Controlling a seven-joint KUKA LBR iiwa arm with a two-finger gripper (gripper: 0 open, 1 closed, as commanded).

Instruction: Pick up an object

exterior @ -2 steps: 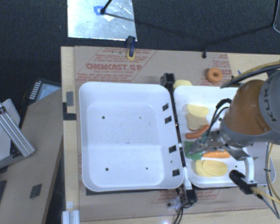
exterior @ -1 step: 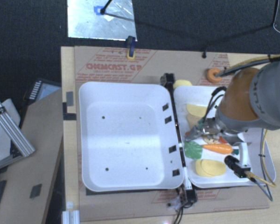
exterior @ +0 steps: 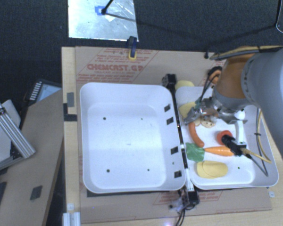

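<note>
The right bin (exterior: 264, 173) holds several toy foods. A curved orange sausage-like piece (exterior: 195, 133) lies near its left wall, with a green piece (exterior: 194, 152) and an orange carrot (exterior: 219, 150) below it. A red piece (exterior: 223, 136) sits to the right, and a pale yellow slice (exterior: 212, 169) lies near the front. My gripper (exterior: 201, 114) hangs low over the bin's upper left part. It is just above a tan round piece (exterior: 207, 123) and beside a yellow piece (exterior: 186, 108). Nothing can be seen held in it.
The left bin (exterior: 127, 135) stands beside the right one, with black clips (exterior: 175, 149) along the shared wall. A yellow ball (exterior: 184, 84) rests at the right bin's far edge. The grey arm (exterior: 266, 86) covers the bin's upper right. Cables (exterior: 260, 149) trail along its right side.
</note>
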